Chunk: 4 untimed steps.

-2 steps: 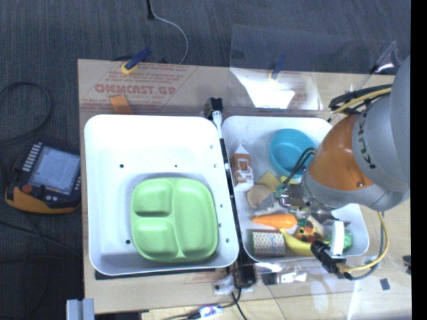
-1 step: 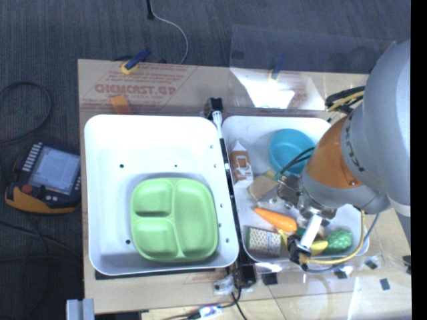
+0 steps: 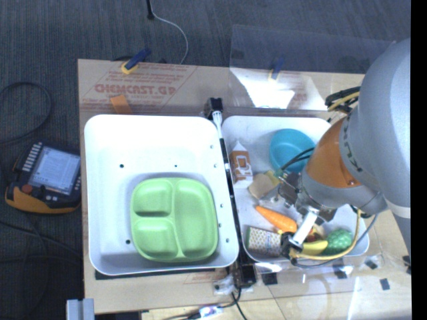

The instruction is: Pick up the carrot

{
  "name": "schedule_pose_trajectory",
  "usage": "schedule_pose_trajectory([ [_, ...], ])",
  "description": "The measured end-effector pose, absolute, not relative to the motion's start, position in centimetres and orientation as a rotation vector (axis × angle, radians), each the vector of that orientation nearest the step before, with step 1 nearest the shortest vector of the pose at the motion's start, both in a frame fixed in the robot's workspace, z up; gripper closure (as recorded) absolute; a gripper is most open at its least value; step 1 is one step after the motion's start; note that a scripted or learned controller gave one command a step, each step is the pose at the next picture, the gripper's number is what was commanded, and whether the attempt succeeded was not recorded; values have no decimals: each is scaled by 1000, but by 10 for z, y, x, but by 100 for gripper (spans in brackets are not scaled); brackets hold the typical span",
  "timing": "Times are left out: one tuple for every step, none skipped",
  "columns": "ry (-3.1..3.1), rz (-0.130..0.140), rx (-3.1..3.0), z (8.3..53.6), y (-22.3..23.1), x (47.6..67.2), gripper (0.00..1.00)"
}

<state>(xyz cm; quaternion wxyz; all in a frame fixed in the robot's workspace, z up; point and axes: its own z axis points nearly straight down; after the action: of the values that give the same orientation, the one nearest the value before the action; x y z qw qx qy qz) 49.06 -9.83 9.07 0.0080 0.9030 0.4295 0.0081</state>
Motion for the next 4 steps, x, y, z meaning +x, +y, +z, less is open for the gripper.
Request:
schedule_pose_trajectory([
  [905, 26, 2995, 91, -102, 490, 0],
  [469, 30, 3092, 91, -100, 491, 0],
  [373, 10, 3118, 187, -68, 589, 0],
  [500, -12, 3103, 186, -24, 506, 0],
])
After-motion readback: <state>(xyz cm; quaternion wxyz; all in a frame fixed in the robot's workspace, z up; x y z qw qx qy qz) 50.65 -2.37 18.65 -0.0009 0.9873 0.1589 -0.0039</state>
